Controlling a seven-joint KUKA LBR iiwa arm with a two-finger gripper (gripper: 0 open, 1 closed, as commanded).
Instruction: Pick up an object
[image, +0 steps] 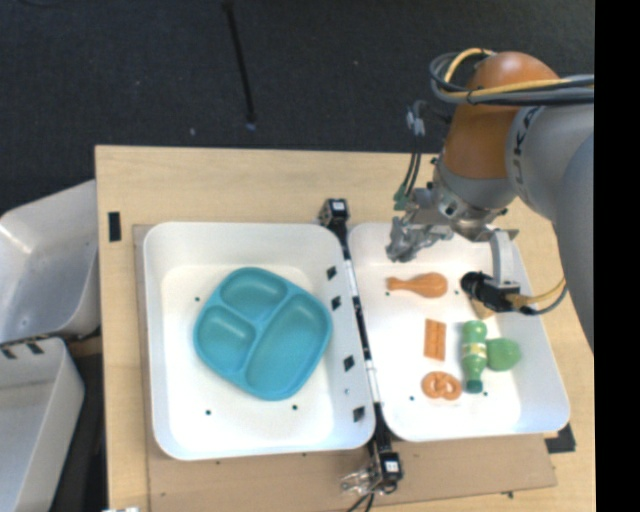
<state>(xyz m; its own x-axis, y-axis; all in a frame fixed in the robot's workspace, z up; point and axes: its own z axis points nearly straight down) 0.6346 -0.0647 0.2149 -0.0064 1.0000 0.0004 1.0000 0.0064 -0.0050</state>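
Note:
In the right bin (530, 400) lie an orange drumstick-shaped toy (420, 286), a small orange rectangular piece (434, 339), an orange pretzel-like ring (441, 385) and a green toy bottle-like thing (477, 352) with a green lump beside it. My gripper (407, 243) hangs over the far left part of this bin, just above and behind the drumstick toy, with nothing seen between its fingers. A teal divided plate (262, 331) rests in the left bin (170, 420).
A ridge with black clips (352, 310) divides the two bins. The wooden bench (250, 185) borders them. A white container (40, 270) stands off the bench at the left.

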